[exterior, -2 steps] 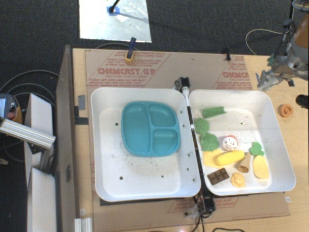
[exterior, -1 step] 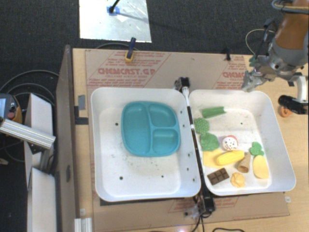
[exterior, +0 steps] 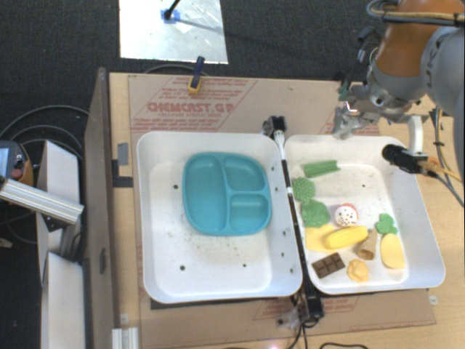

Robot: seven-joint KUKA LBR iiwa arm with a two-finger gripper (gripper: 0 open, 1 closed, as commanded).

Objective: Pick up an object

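My gripper [exterior: 347, 124] hangs over the far rim of the right bin [exterior: 421, 217], above and apart from the toys in it. Nothing shows in its grasp. A green bar [exterior: 320, 168] lies nearest to it, at the bin's far left. Two green leafy pieces [exterior: 303, 189] [exterior: 314, 213] sit along the left wall. Toward the front lie a white ball with red spots [exterior: 346, 214], a yellow corn cob [exterior: 346, 237], a brown chocolate piece [exterior: 328, 265], a yellow pastry [exterior: 357, 270], a tan cone [exterior: 367, 247], and a yellow fruit [exterior: 392, 251] with a small green piece [exterior: 386, 224] just behind it.
A teal divided plate [exterior: 225, 193] lies in the left bin [exterior: 160, 231]. The divider ridge [exterior: 287, 195] runs between the two bins. A yellow and blue clamp [exterior: 196, 76] sits on the cardboard behind the bins.
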